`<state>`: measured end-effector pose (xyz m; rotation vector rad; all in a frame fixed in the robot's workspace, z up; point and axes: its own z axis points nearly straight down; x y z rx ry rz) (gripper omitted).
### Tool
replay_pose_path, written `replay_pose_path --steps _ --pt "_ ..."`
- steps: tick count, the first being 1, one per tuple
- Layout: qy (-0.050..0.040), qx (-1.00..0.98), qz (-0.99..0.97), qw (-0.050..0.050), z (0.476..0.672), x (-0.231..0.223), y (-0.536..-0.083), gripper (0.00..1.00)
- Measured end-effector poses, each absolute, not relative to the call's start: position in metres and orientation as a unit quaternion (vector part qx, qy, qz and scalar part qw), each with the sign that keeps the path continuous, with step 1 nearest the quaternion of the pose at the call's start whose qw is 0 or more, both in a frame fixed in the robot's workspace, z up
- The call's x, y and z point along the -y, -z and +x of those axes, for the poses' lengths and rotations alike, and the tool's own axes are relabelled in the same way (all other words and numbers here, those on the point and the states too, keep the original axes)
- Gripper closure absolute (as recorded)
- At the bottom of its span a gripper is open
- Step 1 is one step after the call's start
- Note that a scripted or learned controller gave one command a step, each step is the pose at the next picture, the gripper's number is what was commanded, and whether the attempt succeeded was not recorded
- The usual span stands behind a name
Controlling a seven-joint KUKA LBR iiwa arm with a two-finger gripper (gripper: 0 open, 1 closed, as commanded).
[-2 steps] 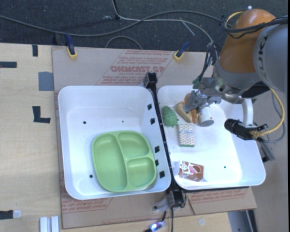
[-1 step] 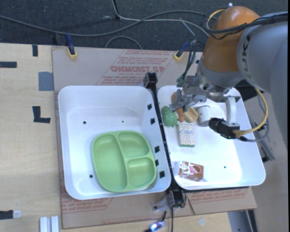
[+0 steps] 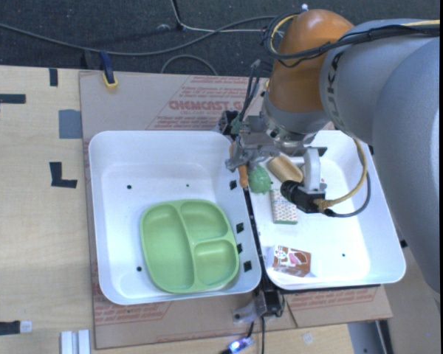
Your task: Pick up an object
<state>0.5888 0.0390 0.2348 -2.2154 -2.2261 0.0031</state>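
My gripper [image 3: 249, 162] hangs over the left edge of the right bin [image 3: 369, 264], close to the wall between the two bins. Just below it sit a small green object [image 3: 260, 181] and an orange piece [image 3: 244, 176], partly covered by the gripper body. Whether either one is held is not visible. A tan cylinder [image 3: 284, 167] lies right beside them. A small patterned box [image 3: 284, 211] lies lower in the same bin, and a brown and white packet [image 3: 291, 260] rests near the bin's front edge.
A green divided plate [image 3: 190, 245] lies in the left bin [image 3: 111, 198] toward its front. The arm's grey body and orange band [image 3: 310, 50] cover the back of the right bin. A black cable loops over the right bin's middle.
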Motion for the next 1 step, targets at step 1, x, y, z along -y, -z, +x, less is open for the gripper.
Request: replay_pose_path --steps 1 --pt "-0.0007 0.709 -0.706 0.001 0.598 -0.0838 -0.2326 1.0"
